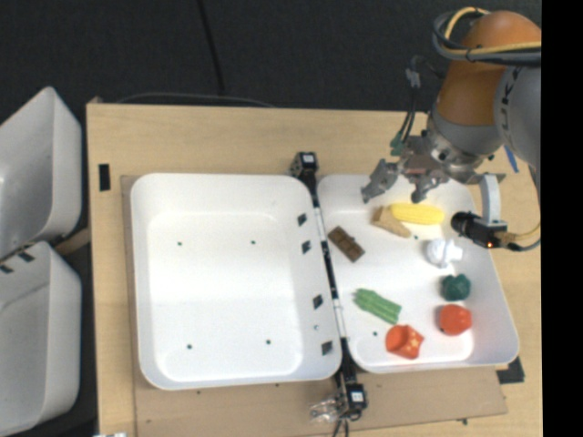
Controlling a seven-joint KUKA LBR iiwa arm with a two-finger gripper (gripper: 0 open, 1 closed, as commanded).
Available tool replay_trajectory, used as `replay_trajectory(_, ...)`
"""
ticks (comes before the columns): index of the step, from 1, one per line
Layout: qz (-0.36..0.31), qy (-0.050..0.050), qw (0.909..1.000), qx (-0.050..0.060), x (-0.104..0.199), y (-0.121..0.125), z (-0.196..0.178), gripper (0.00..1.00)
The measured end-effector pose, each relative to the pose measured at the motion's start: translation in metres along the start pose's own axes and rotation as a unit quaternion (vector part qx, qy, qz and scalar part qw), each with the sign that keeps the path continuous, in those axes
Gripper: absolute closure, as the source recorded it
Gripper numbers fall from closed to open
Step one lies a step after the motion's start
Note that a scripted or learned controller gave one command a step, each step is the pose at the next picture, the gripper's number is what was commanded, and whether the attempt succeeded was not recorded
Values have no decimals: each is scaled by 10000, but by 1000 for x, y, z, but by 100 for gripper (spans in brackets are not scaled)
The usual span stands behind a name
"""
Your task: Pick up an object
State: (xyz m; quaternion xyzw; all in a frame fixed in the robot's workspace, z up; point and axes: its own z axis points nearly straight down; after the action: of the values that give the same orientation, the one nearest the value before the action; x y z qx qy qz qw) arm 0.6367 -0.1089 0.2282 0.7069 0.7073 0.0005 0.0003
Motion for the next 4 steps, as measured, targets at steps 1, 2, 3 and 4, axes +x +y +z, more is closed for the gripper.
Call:
replay_trajectory(1, 54, -12, 10000, 44, -76, -93, 44, 0)
replay_trajectory(2, -21, -14, 10000, -16, -34, -35, 130, 0)
replay_trajectory(3, -11, -1, 10000, 39, -9, 32, 126, 0)
replay_trajectory(4, 42, -47, 9997, 233, 4, 44, 129, 0)
